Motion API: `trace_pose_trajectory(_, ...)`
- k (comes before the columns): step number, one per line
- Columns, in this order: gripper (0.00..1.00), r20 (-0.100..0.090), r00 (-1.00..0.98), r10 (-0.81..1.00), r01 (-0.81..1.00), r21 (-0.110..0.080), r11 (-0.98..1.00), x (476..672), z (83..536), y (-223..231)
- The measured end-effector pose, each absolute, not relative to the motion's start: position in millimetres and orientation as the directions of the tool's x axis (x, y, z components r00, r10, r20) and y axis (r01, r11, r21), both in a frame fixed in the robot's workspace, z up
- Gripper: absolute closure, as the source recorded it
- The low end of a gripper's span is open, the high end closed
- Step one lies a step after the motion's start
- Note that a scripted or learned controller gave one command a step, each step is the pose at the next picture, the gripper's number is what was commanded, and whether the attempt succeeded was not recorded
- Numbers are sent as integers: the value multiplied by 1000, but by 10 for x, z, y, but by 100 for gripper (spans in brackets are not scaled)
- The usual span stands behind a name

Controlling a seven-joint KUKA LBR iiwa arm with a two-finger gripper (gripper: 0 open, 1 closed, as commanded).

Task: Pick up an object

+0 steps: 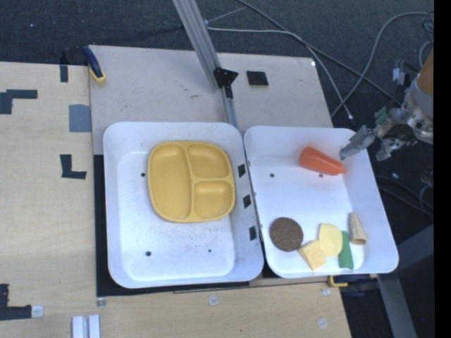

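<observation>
An orange carrot-shaped piece (321, 161) lies in the upper part of the right bin (310, 203). Along that bin's lower edge sit a brown round disc (286, 234), two yellow pieces (329, 239), a green piece (345, 252) and a tan cone (357, 229). My gripper (368, 148) hovers over the right bin's upper right rim, just right of the orange piece. It is open with nothing between its fingers; the grey finger (352, 146) points toward the orange piece without touching it.
A yellow divided plate (190, 180) lies in the left bin (127, 210). A slanted metal pole (201, 34) rises behind the bins. Cables trail across the dark floor at the upper right.
</observation>
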State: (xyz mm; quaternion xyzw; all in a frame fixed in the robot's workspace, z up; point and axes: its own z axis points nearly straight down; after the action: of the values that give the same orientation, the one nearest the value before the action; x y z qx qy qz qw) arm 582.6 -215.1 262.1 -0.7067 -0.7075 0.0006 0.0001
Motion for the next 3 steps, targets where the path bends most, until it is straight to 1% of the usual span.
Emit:
trace_pose_trajectory(1,0,0,0,1000,1000,-6,0,5794,2138,-2232)
trace_pose_trajectory(3,0,1,-2,1000,1000,-6,2,5765,1138,-2051)
